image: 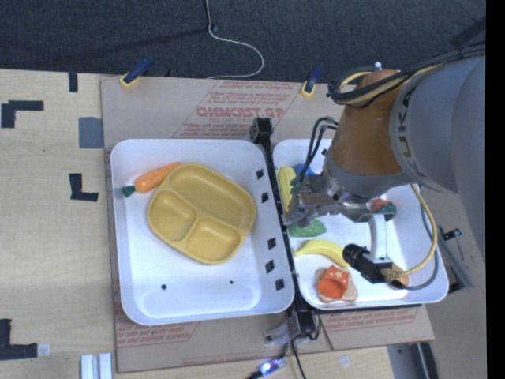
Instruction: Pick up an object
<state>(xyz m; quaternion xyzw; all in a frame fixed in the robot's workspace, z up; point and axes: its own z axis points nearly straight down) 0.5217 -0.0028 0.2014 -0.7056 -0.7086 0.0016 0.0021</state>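
1. Arm (371, 140): grey w/ orange band, reaches in from the right, wrist hangs over the R bin's left half.
2. Cardboard sheet (237, 113): lies under both bins, red print at its far edge.
3. L bin (189, 310): white, shallow, holds plate + carrot.
4. R bin (410, 243): white, touches L bin along the centre divider; holds the small items.
5. Yellow plate (201, 212): three compartments, flat in mid L bin, nothing in it.
6. Gripper (304, 208): low in R bin near its left wall, just above the green item. How far open, and whether it has hold of anything: can't tell, the wrist hides it.
7. Carrot (155, 178): orange, green tip, touches the plate's far-left edge.
8. Banana (319, 249): yellow, lies just near-side of the green item.
9. Orange-red item (334, 283): near edge of R bin, beside the banana; type unclear.
10. Green item (309, 230): flat on the R bin floor, between gripper and banana.
11. Yellow item (284, 181): against R bin's left wall, partly hidden by the gripper.
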